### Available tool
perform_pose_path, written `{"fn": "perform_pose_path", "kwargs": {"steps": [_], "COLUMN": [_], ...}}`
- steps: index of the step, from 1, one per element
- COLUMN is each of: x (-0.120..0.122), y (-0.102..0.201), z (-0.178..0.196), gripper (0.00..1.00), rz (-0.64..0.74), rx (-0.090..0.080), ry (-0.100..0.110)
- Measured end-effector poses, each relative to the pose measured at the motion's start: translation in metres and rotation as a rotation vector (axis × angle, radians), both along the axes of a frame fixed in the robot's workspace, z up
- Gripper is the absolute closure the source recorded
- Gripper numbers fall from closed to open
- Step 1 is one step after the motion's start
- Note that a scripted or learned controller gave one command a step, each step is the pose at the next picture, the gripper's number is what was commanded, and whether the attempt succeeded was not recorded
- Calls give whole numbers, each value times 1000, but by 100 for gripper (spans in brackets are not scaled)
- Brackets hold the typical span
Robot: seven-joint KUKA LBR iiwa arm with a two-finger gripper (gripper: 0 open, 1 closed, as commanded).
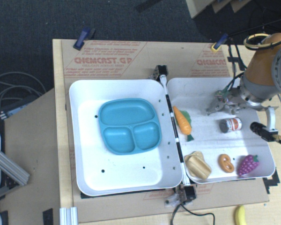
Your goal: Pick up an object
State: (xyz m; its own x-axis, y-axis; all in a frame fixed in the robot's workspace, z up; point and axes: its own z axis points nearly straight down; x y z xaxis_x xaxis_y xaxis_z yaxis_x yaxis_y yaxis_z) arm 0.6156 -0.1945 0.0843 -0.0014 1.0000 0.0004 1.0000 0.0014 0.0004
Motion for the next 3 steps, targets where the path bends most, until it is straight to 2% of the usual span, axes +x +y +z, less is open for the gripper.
{"fn": "perform_pose_path", "kwargs": {"steps": [1, 2, 3], "x": [50, 51, 36], "y": [31, 30, 74], "z": [1, 12, 70], "gripper": [0, 100, 100], "rz": [1, 1, 1], "rx": [-1, -3, 0], "ry": [-2, -4, -2]}}
